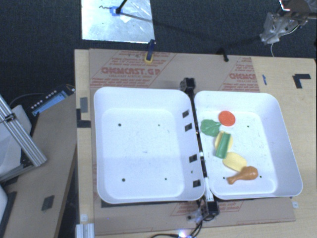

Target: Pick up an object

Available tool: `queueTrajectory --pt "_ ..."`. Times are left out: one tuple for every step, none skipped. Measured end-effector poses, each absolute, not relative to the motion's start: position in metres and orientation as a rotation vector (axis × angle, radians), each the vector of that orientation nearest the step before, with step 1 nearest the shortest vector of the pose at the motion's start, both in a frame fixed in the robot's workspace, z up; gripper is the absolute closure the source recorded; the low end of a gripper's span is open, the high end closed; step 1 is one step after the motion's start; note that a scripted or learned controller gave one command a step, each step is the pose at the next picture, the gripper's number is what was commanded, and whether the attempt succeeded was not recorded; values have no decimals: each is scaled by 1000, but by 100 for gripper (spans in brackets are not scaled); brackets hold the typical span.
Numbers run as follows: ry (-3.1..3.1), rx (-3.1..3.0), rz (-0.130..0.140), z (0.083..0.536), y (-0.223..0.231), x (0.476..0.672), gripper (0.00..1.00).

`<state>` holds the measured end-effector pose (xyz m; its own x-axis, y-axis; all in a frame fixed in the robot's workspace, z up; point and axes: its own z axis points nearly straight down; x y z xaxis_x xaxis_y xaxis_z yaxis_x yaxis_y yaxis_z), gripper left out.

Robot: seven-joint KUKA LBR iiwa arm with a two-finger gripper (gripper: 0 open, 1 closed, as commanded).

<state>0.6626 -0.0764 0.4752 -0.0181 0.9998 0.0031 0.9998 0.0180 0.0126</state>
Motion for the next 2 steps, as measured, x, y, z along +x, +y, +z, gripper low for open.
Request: queueTrajectory --pt "2211 2225 -2 456 -184 668 100" --pt "2217 2217 3 482 -208 668 100"
